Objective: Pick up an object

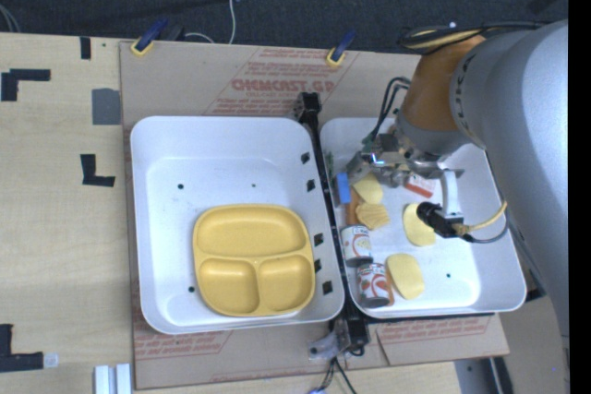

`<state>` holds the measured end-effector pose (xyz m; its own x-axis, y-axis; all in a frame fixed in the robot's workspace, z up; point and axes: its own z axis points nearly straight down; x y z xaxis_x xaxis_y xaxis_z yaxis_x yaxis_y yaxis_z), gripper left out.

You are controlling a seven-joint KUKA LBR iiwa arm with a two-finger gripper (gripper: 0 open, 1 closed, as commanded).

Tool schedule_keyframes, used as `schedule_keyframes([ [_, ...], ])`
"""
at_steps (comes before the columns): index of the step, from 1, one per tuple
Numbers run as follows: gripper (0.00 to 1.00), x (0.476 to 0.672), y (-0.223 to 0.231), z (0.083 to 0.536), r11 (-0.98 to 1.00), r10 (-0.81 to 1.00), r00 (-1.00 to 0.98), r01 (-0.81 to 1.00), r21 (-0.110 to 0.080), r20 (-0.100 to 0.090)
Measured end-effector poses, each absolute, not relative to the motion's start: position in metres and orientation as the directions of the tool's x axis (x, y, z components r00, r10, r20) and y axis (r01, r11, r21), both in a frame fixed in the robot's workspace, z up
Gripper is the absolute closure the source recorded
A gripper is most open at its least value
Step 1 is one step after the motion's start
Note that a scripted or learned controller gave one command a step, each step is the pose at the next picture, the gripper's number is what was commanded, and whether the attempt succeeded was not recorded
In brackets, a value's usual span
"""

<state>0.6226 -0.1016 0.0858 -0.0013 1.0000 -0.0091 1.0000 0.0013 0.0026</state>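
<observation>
Faint red print on cardboard sheet [268,78], possibly "CHEMCAST GP", cans' labels unreadable

Arm [443,97] over rt bin [480,291]; yellow tray [252,258] in lt bin [185,152].

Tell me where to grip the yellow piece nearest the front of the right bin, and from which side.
Judging from this view, take the yellow piece across its narrow middle, coming straight down from above. It lies flat on the right bin floor. Its right side is open, while a can lies close against its left, so set the end effector fingers front and back rather than left and right.
</observation>
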Motion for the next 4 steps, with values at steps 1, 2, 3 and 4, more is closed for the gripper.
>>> schedule_keyframes([
  [1,1.0,0.623,-0.101,0.095,-0.001,1.0,0.001,1.0,0.001,-0.002],
  [2,1.0,0.584,-0.092,0.19,0.001,1.0,-0.001,1.0,0.007,0.0],
  [3,0.0,0.583,-0.092,0.184,0.001,1.0,-0.001,1.0,-0.002,0.001],
  [4,0.0,0.588,-0.1,0.096,-0.003,1.0,0.003,1.0,0.002,-0.006],
])
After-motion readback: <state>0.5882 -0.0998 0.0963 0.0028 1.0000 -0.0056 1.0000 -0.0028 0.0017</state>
